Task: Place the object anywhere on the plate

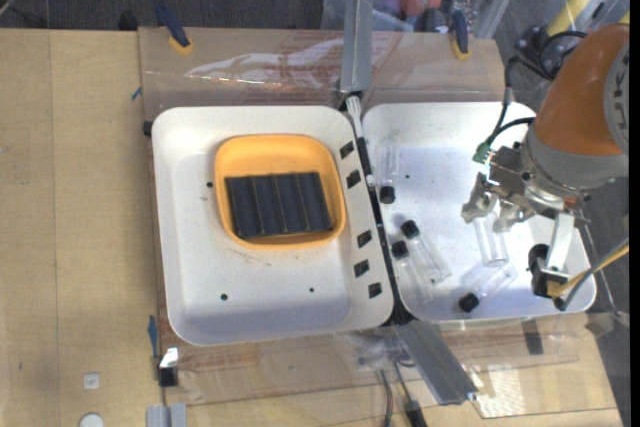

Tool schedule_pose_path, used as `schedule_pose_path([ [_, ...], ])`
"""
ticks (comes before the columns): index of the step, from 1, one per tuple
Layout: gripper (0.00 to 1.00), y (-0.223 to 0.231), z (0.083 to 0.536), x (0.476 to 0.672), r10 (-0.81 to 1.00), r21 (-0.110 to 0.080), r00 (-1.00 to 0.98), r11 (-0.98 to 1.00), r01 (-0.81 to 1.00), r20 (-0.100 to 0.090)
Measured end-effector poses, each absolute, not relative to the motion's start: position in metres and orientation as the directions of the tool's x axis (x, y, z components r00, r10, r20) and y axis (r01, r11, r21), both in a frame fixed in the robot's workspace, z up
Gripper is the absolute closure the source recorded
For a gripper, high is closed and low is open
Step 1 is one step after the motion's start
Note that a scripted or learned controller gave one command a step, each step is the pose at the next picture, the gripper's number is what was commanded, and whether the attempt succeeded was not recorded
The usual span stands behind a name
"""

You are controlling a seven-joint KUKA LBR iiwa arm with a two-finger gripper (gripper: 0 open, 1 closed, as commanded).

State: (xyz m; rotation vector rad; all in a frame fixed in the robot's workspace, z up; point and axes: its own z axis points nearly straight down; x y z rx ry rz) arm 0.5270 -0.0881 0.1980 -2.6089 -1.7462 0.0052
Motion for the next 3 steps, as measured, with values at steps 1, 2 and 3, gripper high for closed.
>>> schedule_pose_path([
  [1, 1.00, -0.093, 0.206, 0.564, 0.990, 0.001, 0.140, -0.140, 0.990, -0.001],
  [2, 1.00, -0.078, 0.190, 0.609, 0.996, 0.000, 0.085, -0.085, 0.996, -0.001],
  [3, 0.00, -0.078, 0.190, 0.610, 0.996, 0.001, 0.084, -0.084, 0.996, -0.001],
])
